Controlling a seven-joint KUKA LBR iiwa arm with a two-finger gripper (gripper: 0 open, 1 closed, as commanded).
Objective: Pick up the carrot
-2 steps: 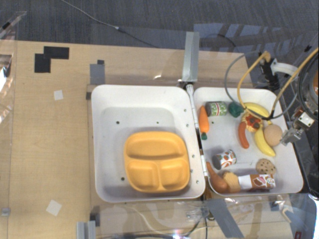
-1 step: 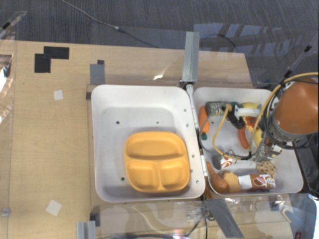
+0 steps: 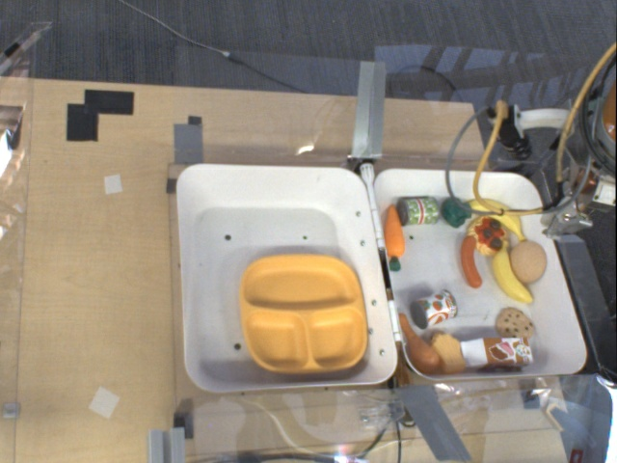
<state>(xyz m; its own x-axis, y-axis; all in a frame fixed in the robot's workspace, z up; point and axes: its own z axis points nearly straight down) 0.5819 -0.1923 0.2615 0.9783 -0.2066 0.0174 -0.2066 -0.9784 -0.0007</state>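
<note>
The arm enters at the right edge of the camera view, above the upper right corner of the right bin [image 3: 569, 350]. The gripper [image 3: 569, 218] appears as a metallic part just outside that bin's right rim; whether it is released or clenched cannot be determined, and nothing is visible in its grasp. Cables, one yellow, loop beside it over the bin's upper right corner.

Right bin contents: the carrot [image 3: 393, 235] lies against the left wall, orange body up, green end toward the bottom, well apart from the gripper. A green-labelled can [image 3: 418, 210] lies on its side just right of the carrot's top. A banana [image 3: 509, 273], an egg [image 3: 527, 260], a pizza slice [image 3: 489, 233] and a sausage [image 3: 470, 261] cluster in the upper right part. A small cup [image 3: 436, 308] sits near the middle. A cookie [image 3: 515, 323], a bread piece [image 3: 447, 350] and a brown-labelled packet [image 3: 496, 352] lie along the lower wall.

Left bin [image 3: 207, 210] contents: one yellow divided tray [image 3: 304, 312], set in the lower middle, compartments facing up.
</note>
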